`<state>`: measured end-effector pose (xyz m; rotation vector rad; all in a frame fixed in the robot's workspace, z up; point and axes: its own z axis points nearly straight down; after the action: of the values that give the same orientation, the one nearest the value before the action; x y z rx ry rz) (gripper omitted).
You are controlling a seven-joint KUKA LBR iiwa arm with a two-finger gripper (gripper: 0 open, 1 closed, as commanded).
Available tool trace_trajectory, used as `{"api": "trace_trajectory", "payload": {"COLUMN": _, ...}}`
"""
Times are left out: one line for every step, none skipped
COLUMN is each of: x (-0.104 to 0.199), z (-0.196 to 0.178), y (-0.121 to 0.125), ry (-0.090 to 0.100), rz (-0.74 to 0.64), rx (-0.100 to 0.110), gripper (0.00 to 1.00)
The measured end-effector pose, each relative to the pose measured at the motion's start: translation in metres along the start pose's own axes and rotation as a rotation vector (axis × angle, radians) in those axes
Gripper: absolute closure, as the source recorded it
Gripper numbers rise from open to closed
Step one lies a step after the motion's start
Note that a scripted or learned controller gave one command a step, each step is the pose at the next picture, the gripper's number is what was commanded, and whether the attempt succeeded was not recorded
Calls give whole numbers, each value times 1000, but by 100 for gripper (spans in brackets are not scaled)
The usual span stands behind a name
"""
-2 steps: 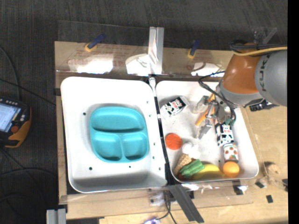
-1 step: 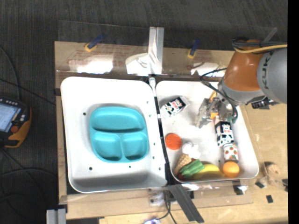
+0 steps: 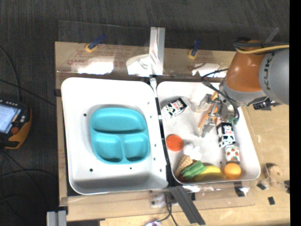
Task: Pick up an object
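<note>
The arm's hand (image 3: pixel 210 113) hangs low inside the right bin (image 3: pixel 254 147), toward that bin's far side, with the grey arm and its orange band (image 3: pixel 245 73) rising off past the bin's far right corner. From here I cannot tell how far the hand is spread, and nothing is plainly gripped in it. Against that same bin, a small black-and-white patterned carton (image 3: pixel 174 107) lies at the far left, just left of the hand. A second patterned carton (image 3: pixel 226 134) lies just right of the hand, and a taller little pack (image 3: pixel 232 152) sits right below it. An orange ball (image 3: pixel 233 170) rests in the near right corner, with a banana (image 3: pixel 210 172) and something green (image 3: pixel 193 169) beside it along the near wall. A round orange-red piece (image 3: pixel 174 142) sits by the left wall, a white lump (image 3: pixel 191 150) just right of it. The left bin (image 3: pixel 75 126) holds a turquoise divided tray (image 3: pixel 120 134).
</note>
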<state>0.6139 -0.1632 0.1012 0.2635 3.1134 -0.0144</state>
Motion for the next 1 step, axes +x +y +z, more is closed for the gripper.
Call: {"api": "trace_trajectory", "payload": {"x": -7, "z": 11, "y": 21, "ry": 7, "rz": 139, "rx": -5, "gripper": 0}}
